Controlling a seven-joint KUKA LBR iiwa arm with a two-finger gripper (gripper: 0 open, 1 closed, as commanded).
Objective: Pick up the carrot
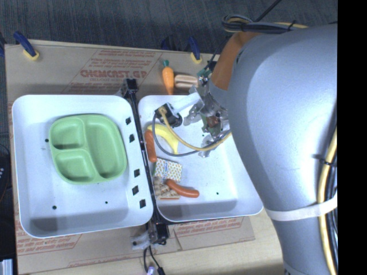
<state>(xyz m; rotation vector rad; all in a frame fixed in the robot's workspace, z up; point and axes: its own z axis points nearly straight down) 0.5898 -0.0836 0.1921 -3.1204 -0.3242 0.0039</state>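
orange carrot (167, 79), green plate (87, 148), yellow banana (166, 137)

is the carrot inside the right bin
No, the carrot lies on the cardboard just beyond the right bin, outside its rim.

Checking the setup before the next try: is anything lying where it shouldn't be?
Yes. The carrot lies outside both bins, on the cardboard behind the right bin's back rim, beside a tan block. The other toy foods, such as the banana, lie inside that bin. The green plate sits squarely in the left bin.
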